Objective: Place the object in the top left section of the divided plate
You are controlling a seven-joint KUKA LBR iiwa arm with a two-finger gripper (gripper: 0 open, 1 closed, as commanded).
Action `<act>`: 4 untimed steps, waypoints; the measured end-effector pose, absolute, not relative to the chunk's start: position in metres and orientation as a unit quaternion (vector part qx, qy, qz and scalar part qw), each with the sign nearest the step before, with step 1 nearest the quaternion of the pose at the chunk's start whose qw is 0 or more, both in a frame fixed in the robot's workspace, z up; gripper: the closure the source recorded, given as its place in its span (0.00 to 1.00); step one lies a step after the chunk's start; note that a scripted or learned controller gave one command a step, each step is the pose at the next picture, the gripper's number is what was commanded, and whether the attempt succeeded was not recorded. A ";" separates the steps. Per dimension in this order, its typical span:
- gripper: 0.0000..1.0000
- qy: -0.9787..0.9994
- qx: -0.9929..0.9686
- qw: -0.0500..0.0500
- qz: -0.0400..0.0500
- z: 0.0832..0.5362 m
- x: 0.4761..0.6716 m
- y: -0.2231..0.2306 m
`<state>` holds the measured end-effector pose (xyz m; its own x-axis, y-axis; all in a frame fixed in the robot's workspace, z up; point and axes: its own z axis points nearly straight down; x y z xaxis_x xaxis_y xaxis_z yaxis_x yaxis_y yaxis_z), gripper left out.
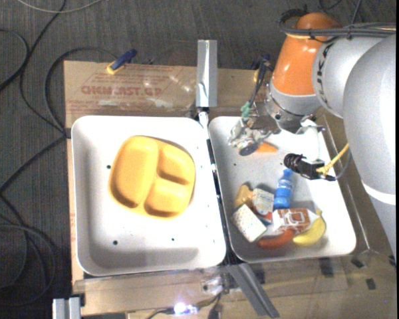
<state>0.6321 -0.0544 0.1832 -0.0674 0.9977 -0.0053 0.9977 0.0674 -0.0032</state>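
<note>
The yellow divided plate (153, 176) lies in the left bin (93, 238), with one long section on its left and two smaller ones on its right. My gripper (248, 137) hangs low over the far end of the right bin (339, 241), well to the right of the plate. A small orange object (265, 147) lies right under and beside the gripper's tip. I cannot make out whether it is gripped or only touching.
Several items crowd the near half of the right bin: a blue bottle (284, 187), a banana (310, 232), a white box (249, 222), a red-and-white carton (296, 216) and a red piece (275, 242). A raised divider (215, 178) separates the bins.
</note>
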 end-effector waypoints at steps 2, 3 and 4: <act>1.00 0.786 0.619 0.001 -0.002 0.286 0.592 0.021; 1.00 0.841 0.541 -0.001 -0.001 0.182 0.615 0.071; 0.00 0.841 0.541 -0.001 -0.001 0.183 0.615 0.071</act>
